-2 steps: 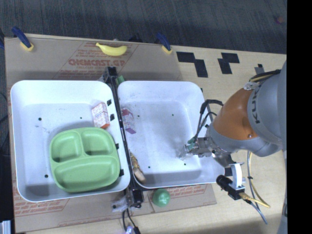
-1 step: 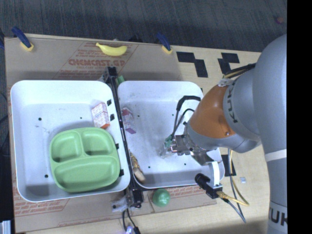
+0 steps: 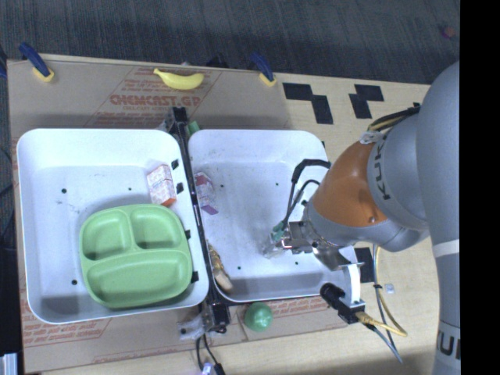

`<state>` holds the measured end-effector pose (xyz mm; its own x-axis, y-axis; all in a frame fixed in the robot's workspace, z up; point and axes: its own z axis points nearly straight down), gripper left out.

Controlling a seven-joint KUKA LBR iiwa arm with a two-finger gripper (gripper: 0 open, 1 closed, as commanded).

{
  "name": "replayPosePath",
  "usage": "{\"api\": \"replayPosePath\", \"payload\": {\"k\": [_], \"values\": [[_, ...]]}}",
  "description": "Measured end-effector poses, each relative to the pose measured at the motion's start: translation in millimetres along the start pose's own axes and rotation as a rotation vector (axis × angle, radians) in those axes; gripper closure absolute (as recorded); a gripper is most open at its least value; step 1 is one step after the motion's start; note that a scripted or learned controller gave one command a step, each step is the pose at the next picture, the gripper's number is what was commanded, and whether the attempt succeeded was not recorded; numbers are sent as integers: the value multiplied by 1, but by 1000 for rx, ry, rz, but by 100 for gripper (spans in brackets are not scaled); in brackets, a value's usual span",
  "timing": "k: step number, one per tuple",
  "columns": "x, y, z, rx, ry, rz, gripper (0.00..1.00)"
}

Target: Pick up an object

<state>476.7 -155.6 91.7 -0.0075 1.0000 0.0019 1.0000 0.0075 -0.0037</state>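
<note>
My gripper (image 3: 278,245) is low in the right bin (image 3: 258,143), near its front right part, under the arm's orange band. A small green bit shows right by the gripper, and I cannot tell whether it is a held thing or part of the tool. A small pink-and-white packet (image 3: 204,191) lies at the right bin's left wall. A tan lumpy object (image 3: 219,273) rests in that bin's front left corner. In the left bin (image 3: 47,151) sit a green divided plate (image 3: 137,255) and a small orange-and-white carton (image 3: 160,184).
A green ball (image 3: 258,316) lies on the bench just in front of the right bin. A yellow banana (image 3: 180,77) rests on the cardboard behind the bins. Blue clamps (image 3: 36,60) hold the cardboard's back edge. Cables hang by the arm at the right.
</note>
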Motion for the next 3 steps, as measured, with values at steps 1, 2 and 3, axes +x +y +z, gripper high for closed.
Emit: {"api": "replayPosePath", "payload": {"k": [1,2,3], "values": [[38,0,0,1,1,-1,100],[118,3,-148,-8,-1,0,100],[117,2,-148,-6,-2,1,0]]}}
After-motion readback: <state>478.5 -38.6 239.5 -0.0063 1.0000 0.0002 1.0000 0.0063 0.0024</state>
